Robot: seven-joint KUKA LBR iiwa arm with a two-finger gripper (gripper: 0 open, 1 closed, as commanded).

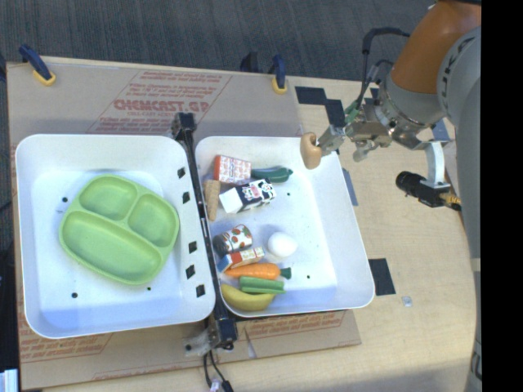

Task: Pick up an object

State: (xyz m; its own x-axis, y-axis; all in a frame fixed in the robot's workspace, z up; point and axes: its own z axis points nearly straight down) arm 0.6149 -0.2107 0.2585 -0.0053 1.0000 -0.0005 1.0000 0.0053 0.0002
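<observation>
The grey arm's tool (pixel 320 145) hung over the far right rim of the right white bin (pixel 347 243), its fingers closed on a small tan, rounded object (pixel 310 151) lifted clear of the pile. Below lay a white egg (pixel 282 244), a yellow banana (pixel 247 299) and an orange carrot (pixel 252 271). A green divided plastic plate (pixel 119 228) sat in the left white bin (pixel 33 219).

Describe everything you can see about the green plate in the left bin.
The plate is light green and looks like smooth plastic. It has rounded corners and three moulded sections: one long one along its lower left and two smaller ones at its upper right. It lies flat and right side up, turned at a slant, on the floor of the left bin, near the middle. Nothing rests in it or touches it.
</observation>
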